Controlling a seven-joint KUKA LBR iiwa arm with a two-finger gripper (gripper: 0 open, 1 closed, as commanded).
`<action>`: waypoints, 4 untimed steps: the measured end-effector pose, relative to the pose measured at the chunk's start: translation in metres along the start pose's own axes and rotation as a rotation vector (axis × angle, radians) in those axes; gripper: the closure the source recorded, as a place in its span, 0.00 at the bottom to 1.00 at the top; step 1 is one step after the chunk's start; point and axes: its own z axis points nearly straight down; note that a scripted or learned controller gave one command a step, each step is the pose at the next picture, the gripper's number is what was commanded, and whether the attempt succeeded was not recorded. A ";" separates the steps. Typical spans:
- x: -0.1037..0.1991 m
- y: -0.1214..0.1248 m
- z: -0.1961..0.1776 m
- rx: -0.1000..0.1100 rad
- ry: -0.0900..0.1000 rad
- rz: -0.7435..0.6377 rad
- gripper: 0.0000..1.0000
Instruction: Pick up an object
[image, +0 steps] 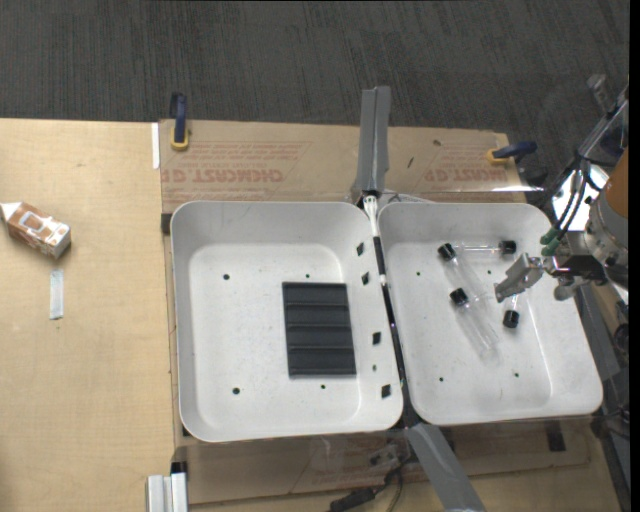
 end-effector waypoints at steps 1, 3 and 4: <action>-0.040 0.060 0.116 -0.001 0.000 -0.163 0.00; 0.010 0.145 0.191 -0.004 -0.001 -0.128 0.00; 0.009 0.143 0.183 0.002 -0.001 -0.126 1.00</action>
